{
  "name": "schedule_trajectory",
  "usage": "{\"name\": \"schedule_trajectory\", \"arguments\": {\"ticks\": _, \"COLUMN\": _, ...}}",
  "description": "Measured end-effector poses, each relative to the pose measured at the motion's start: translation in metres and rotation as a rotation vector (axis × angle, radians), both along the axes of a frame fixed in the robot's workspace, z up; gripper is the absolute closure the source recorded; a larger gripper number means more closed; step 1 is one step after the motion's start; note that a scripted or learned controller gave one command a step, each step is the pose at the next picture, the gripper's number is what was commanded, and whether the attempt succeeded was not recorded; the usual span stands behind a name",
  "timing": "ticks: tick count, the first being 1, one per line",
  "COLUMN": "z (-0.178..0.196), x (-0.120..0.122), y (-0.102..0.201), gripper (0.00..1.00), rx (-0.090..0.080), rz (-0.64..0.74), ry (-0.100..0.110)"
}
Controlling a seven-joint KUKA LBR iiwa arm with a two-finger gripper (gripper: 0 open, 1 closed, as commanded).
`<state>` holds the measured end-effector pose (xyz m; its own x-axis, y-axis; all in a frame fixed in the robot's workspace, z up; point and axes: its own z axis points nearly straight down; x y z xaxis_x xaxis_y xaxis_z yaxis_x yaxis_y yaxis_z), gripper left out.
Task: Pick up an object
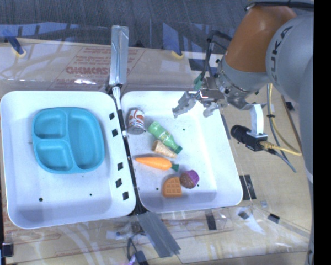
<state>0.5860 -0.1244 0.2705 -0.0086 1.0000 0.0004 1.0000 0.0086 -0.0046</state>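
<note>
Pincer (195,107) spread, nothing between fingers, above right bin (223,164), near green bottle (164,136).

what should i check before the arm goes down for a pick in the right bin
1. End effector over the right bin, not the rim: ok, it hangs over the bin's upper part.
2. End effector free of load: ok, nothing shows between its fingers.
3. Fingers spread for a grasp: ok, they look open.
4. Target straight below: not ok, the green bottle and the can lie off to the view's left of it.
5. Target standing alone: not ok for the bottle, the yellow piece touches it; the carrot looks freer.
6. Height above the bin floor: cannot tell from this slant.
</note>
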Motion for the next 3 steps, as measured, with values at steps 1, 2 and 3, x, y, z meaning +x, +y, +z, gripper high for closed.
{"name": "schedule_trajectory", "arguments": {"ticks": 1, "z": -0.097, "x": -0.053, "y": 0.022, "gripper": 0.00, "rx": 0.000, "rz": 0.012, "ry": 0.003}}
{"name": "schedule_trajectory", "arguments": {"ticks": 2, "z": -0.179, "x": -0.068, "y": 0.013, "gripper": 0.00, "rx": 0.001, "rz": 0.096, "ry": -0.001}}
{"name": "schedule_trajectory", "arguments": {"ticks": 3, "z": -0.169, "x": -0.068, "y": 0.013, "gripper": 1.00, "rx": 0.000, "rz": 0.101, "ry": 0.000}}
